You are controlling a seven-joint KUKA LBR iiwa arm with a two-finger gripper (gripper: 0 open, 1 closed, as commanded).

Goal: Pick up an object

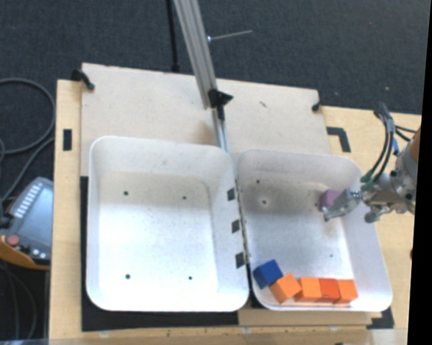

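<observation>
Camera view: I see the gripper (344, 204) over the right white bin (365, 248), beside a small purple block (330, 198); I cannot tell its grip state. Nothing looks lifted yet.

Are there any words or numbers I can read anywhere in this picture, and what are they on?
None can be read.
The grey handheld control pendant with an orange edge, left of the bench, has rows of buttons too small and blurred to read.
The blue block and orange blocks look plain.
</observation>
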